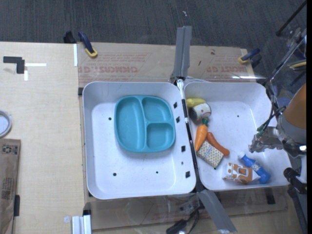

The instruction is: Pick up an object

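Your end effector hung over the right bin's right side; I cannot tell its state. The blue object lay just below it, beside the small carton.

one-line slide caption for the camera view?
KUKA gripper poised over the right bin of toy food; a teal divided plate lies in the left bin.

Two white bins on bench
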You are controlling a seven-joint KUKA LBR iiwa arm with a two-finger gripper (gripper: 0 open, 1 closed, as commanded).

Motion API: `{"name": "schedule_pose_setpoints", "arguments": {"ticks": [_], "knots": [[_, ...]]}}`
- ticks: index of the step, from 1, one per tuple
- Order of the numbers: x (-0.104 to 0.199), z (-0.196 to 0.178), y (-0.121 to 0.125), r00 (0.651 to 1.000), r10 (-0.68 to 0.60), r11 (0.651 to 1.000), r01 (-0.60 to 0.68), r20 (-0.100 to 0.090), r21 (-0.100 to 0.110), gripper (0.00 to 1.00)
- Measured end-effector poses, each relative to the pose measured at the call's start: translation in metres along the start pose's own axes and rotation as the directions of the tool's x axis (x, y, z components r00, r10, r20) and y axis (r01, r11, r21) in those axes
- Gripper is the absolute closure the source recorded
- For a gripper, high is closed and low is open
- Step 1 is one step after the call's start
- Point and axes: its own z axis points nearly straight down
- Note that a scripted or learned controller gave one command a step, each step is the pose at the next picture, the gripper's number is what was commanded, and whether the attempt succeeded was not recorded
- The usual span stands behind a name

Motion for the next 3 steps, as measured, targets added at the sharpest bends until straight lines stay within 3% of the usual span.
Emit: {"name": "schedule_pose_setpoints", "arguments": {"ticks": [1,2,3], "knots": [[0.0,0.0,0.0,1.0,0.0,1.0,0.0,0.0,0.0,0.0],[0.077,0.027,-0.015,0.991,-0.13,0.991,0.13,-0.016,0.022,0.0],[0.075,-0.085,-0.013,0.999,-0.047,0.998,0.047,-0.011,0.028,0.0]]}}
